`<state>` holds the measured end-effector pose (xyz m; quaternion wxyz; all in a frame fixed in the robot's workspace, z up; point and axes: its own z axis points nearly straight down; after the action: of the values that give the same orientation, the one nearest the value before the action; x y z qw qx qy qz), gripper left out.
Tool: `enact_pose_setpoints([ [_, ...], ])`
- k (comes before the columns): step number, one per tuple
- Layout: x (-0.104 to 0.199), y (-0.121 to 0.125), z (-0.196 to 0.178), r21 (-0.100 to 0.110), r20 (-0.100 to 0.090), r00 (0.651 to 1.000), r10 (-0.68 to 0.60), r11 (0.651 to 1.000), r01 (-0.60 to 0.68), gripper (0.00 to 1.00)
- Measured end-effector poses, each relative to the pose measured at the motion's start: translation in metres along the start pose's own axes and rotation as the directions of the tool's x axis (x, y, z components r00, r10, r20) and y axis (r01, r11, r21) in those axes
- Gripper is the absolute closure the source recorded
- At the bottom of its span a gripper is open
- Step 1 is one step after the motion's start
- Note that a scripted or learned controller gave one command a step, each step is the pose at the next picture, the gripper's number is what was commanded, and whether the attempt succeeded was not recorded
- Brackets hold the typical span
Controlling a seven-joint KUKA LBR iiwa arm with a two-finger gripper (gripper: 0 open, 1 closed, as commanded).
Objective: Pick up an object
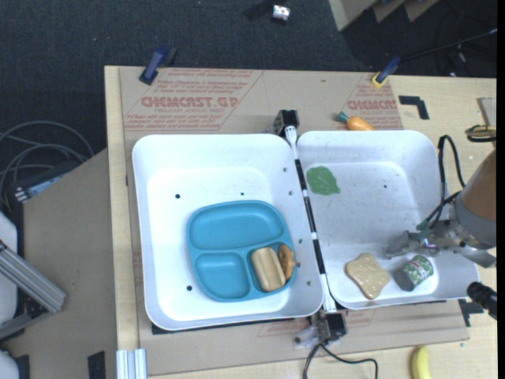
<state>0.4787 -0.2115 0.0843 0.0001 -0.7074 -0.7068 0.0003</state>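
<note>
Pale wood table over dark carpet, cables at left. Two glossy white bins: left holds a blue three-part plastic tray with a bread roll in its corner. Right bin: flat green leaf, tan toast-shaped slab, small can. End effector just above can; open or closed unclear.

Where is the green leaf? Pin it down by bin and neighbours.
The green leaf lies flat in the right bin, in its upper-left part close to the divider between the bins, well above the tan slice and apart from the gripper.
</note>
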Motion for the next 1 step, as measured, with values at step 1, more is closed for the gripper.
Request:
enact_pose_setpoints([
  [1, -0.0052, 0.0325, -0.1766, -0.004, 0.002, 1.000, -0.002, 1.000, 0.002, 0.00],
])
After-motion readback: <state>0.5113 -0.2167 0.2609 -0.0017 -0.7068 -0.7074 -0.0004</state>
